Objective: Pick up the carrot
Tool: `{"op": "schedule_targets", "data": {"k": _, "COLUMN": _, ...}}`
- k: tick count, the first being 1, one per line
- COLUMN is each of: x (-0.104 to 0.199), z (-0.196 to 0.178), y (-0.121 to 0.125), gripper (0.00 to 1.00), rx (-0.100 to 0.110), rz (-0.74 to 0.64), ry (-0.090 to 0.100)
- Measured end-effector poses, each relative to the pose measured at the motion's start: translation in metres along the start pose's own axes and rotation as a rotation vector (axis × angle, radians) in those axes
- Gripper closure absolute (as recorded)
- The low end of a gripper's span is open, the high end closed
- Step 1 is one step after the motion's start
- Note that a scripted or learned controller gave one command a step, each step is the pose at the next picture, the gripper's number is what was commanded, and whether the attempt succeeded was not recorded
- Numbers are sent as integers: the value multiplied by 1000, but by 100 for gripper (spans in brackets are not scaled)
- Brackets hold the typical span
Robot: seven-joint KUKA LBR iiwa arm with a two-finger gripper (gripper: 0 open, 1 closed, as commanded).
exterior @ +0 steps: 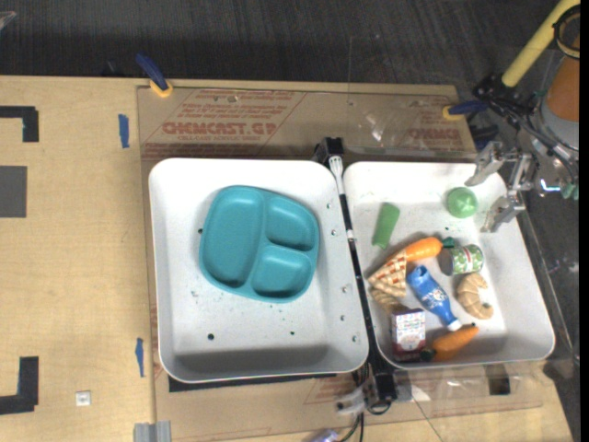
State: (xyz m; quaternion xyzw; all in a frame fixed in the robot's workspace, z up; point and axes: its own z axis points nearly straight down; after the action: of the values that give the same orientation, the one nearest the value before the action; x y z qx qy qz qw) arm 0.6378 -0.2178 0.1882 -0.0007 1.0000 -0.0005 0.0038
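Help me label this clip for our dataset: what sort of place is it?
Probably a robotics lab bench set up for picking trials: two white bins side by side on a board, toy food such as a carrot in the right one, and a gripper over its far corner.

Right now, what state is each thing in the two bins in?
carrot: lying flat in the right bin, untouched
pincer: above the right bin's far right corner, apart from the carrot
blue bottle: on its side
green can: tipped over
teal tray: flat in the left bin
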Motion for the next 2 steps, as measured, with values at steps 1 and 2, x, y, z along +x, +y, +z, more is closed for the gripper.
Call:
{"op": "schedule_targets", "data": {"k": 1, "x": 18, "z": 91, "y": 70, "gripper": 0, "rx": 1, "rz": 6, "ry": -7}}
{"op": "schedule_targets", "data": {"k": 2, "x": 69, "z": 97, "y": 112, "gripper": 0, "rx": -1, "rz": 24, "ry": -4}}
